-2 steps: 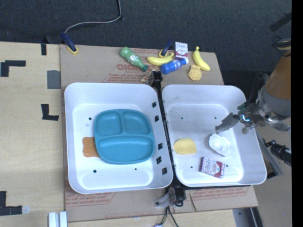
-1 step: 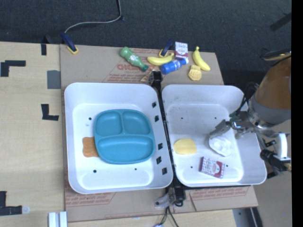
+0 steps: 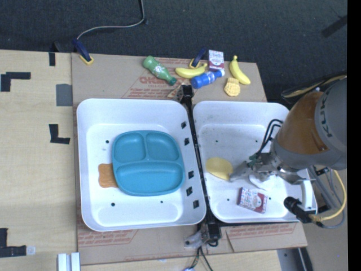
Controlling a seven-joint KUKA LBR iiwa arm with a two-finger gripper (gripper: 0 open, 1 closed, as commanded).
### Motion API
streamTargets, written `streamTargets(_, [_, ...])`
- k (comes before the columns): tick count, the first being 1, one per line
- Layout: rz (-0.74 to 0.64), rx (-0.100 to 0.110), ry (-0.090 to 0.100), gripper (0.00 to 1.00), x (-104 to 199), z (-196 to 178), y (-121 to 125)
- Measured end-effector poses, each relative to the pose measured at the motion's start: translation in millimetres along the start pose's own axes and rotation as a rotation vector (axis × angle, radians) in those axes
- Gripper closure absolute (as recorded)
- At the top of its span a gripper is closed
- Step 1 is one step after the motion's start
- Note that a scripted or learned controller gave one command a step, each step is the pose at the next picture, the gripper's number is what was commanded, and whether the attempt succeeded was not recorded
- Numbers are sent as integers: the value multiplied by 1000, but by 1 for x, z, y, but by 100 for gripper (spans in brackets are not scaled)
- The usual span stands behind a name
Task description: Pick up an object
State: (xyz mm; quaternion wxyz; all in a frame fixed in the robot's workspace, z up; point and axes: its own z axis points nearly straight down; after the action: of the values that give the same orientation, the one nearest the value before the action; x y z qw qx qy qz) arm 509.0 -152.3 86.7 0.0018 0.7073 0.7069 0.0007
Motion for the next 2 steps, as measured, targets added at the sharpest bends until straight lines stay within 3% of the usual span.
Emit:
streamTargets(1, [-1,3,0,0,-4,-72,40])
streamTargets(2, [-2,4,0,0,-35,-85,95])
